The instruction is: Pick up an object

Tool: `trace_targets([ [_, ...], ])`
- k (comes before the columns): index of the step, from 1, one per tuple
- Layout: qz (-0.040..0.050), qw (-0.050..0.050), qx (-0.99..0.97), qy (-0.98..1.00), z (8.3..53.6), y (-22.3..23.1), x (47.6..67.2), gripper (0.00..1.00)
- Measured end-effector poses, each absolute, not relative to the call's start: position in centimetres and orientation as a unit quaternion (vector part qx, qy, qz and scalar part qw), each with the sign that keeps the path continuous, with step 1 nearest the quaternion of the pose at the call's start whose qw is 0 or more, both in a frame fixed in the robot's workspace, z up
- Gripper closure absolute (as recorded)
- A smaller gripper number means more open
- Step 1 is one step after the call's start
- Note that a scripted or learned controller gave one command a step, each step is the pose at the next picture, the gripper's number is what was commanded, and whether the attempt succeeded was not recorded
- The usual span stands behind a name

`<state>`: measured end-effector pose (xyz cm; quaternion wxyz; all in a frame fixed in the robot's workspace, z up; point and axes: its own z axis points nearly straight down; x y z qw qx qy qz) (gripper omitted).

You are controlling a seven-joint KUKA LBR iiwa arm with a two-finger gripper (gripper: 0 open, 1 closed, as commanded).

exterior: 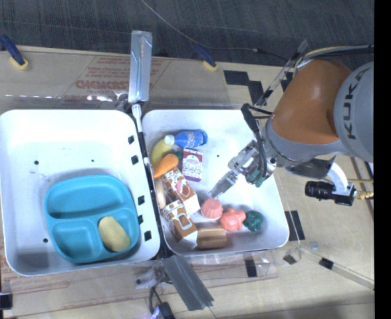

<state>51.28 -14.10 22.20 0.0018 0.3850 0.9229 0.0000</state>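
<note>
The nearest thing to take is the pink toy (211,209), low in the right bin (230,123), with the orange-pink toy (232,220) and a dark green piece (253,221) just to its right and a brown sausage (211,238) below it at the bin's lower wall. My gripper (221,186) hangs just above and a little right of the pink toy, slanting down from the wrist at centre right of the frame. I cannot tell how the tool stands, released or clenched, since its tip reads as one grey bar against the white floor; nothing shows between its parts, so I judge it holds nothing.

To do this well, I would come straight down over the pink toy's middle, keeping off the snack box (177,186) to its left and the orange-pink toy to its right, since the crowding may let a neighbour get nudged or pinched along.

Further up the bin lie the small carton (193,164), the carrot (165,165), the yellow fruit (159,151) and the blue bottle (188,139). In the left bin (22,151) a blue tray (82,208) holds a potato (114,233), well apart from my reach.
</note>
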Motion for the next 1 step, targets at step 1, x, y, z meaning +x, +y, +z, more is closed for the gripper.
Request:
trace_targets([
  [1, 0.0000, 0.007, 0.335, 0.942, 10.95, -13.86, 48.45, 0.00],
])
